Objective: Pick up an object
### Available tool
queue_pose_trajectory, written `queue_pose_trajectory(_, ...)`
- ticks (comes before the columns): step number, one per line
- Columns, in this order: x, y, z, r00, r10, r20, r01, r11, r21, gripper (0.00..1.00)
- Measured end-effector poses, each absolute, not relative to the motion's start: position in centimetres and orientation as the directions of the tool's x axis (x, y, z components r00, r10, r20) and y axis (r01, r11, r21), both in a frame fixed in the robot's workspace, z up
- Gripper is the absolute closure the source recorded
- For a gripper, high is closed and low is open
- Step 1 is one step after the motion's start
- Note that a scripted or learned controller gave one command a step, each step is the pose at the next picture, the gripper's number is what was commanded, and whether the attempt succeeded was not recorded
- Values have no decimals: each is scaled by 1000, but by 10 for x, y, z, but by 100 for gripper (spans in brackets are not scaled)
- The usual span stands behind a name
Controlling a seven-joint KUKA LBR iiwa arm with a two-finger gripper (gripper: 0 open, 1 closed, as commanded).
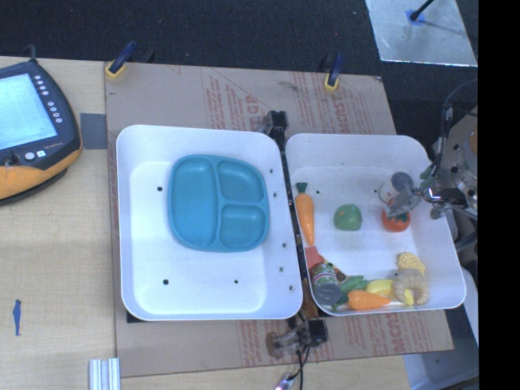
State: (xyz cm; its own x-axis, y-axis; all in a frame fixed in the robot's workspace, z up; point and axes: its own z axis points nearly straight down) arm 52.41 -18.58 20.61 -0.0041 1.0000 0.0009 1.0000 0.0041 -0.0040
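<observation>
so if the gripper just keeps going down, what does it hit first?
Most likely the red tomato: the gripper sits directly over it in the right bin. Depth is unclear from this slanted view, so it may already be touching it.

Gripper [400, 195] sits over a red object [396, 222] (right bin [357, 149]), blue plate [218, 202] left.

Left bin: blue divided plate [218, 202] laid centrally | bench far left: orange-cased tablet [32, 132] seen | cardboard sheet [244, 96] held by two clamps [120, 60] at far edge
</observation>
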Motion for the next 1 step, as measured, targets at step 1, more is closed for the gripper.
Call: queue_pose_trajectory(1,550,-139,91,-7,1000,0,1000,7,-6,0)
